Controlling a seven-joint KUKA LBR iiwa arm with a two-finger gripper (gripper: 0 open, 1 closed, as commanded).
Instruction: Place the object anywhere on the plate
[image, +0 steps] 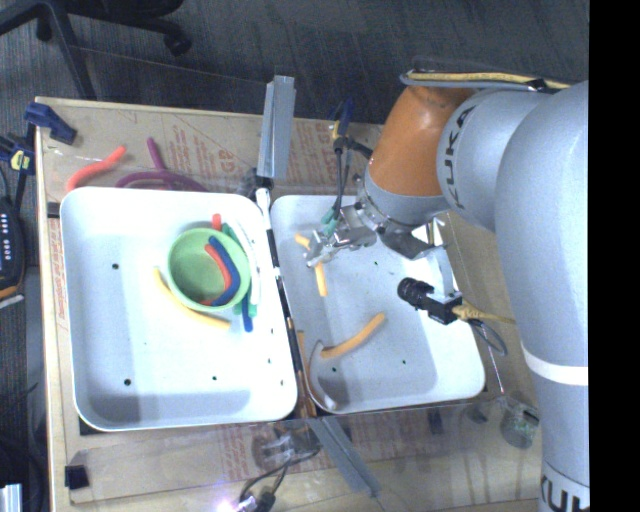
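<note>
Where the gripper (322, 243) hovers, right bin's (455, 375) far-left rim close by.

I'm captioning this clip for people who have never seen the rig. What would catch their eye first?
The big grey arm with its orange band fills the right side, its gripper over the far end of the right bin. Next comes the green plate in the left bin, with coloured sticks lying in and around it. An orange stick lies loose in the right bin.
</note>
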